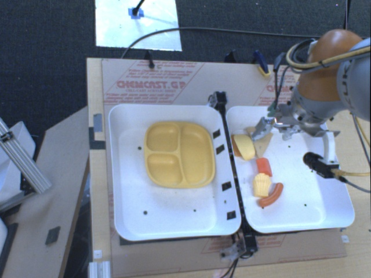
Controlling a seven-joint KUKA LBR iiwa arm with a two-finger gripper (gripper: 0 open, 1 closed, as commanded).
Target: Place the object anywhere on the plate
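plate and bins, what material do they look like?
Plate: looks like moulded plastic, matte pale yellow, with soft rounded dividers forming three compartments and no sharp glare. Left bin and right bin: likely thin formed plastic, smooth white with a slight sheen, rounded corners and raised rims. None can be confirmed from the look alone.

floor (pixel 46 39): dark carpet | bench (pixel 64 155): tan wood | metal sheet (pixel 136 16): bright glare

1. Even, moderately bright overhead light; white bins (pixel 174 225) near overexposed.
2. Glare on the reflective sheet (pixel 136 16), upper left.
3. Soft, short shadows beneath the arm (pixel 330 62).
4. Slight overall softness; coarse detail.
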